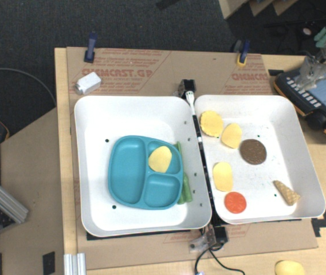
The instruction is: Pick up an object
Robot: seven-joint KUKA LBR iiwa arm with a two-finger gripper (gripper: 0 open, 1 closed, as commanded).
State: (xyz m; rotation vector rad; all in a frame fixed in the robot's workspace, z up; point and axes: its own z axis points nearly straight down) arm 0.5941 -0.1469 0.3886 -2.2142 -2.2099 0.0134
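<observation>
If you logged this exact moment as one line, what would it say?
left white bin: blue divided plate holding a yellow piece | right white bin: three yellow pieces, brown disc, red disc, tan cone

One fixed camera looks down at a slant on both white bins [88, 153] from above

Red print on cardboard sheet [151, 67] under the bins: left of top edge reads approx "SHURCAST. G P", smaller line above it too blurred to read. Similar red print at right, near the yellow clamp [243, 53], partly readable, prob. same brand. No other legible text.
</observation>
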